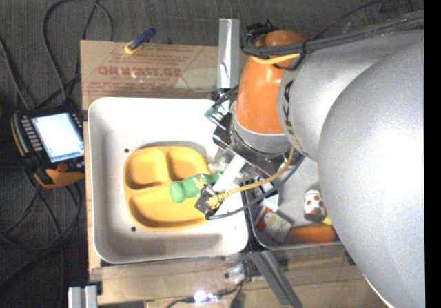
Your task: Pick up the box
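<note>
Your arm (372, 127) takes up the whole right side of the frame, with its orange band (262, 93) at upper centre. The left bin (103, 162) sits centre-left, and a cardboard sheet (145, 72) lies above it. A yellow divided tray (155, 176) fills the middle of that bin.

The gripper (219, 174) hangs over the bin's right edge, beside a green bottle (182, 191) lying on the tray (I cannot tell whether the claw is apart or together).

The box (272, 224), a small red-and-white carton, lies in the right bin (258, 241) at lower centre-right, next to an orange object (313, 234). It looks untouched, so I judge the pick has not begun. You still have to cross over, descend, close and lift.

The cardboard has red print that I cannot read cleanly, and the box's markings are too small.
</note>
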Available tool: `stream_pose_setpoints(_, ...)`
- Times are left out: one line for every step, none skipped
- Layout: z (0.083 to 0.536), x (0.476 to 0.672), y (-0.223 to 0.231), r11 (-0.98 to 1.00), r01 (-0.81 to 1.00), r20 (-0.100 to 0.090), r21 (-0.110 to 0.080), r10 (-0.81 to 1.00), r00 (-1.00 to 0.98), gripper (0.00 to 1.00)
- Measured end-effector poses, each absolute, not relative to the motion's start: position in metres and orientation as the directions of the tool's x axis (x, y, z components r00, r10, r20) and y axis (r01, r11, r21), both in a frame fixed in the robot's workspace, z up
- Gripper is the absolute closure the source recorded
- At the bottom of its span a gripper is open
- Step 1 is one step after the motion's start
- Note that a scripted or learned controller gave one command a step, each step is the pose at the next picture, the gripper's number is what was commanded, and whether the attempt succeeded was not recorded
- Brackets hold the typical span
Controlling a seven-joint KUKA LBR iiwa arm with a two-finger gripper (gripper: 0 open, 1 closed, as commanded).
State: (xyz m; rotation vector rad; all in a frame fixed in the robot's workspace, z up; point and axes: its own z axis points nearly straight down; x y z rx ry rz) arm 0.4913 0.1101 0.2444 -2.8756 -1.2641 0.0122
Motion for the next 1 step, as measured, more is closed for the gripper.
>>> stream_pose_setpoints(0.2346, 0.4825, 0.0985, -0.893, 0.450, -0.008, 0.000, 0.449, 0.893, 1.00)
